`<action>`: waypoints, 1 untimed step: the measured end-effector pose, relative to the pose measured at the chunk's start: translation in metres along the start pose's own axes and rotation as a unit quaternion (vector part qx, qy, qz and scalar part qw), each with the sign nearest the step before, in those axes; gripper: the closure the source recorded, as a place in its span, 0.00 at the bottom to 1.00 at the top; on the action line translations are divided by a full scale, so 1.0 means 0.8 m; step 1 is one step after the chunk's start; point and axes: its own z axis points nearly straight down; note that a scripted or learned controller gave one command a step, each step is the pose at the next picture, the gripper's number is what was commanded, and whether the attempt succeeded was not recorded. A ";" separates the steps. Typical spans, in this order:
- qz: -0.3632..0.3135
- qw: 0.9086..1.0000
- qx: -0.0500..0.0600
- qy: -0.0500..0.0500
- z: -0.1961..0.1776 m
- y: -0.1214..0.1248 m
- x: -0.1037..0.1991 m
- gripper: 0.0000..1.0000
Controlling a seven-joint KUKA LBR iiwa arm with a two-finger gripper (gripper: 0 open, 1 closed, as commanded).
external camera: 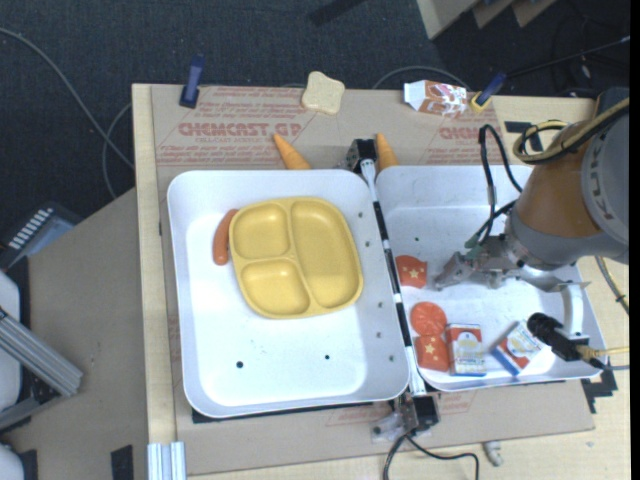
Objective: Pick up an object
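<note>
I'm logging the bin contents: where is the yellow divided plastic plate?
The yellow divided plastic plate lies in the left white bin, toward its upper middle, with an orange-red sausage at its left edge.

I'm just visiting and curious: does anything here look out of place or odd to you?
Yes. A few things lie outside the bins on the cardboard: a slice of toy bread, a small crumpled packet and two orange carrot-like pieces. In the left bin, a hot dog is half tucked under the yellow tray.
</note>
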 end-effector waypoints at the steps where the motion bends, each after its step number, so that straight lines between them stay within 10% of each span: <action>1: 0.001 1.000 -0.002 -0.002 -0.100 0.055 -0.094 0.00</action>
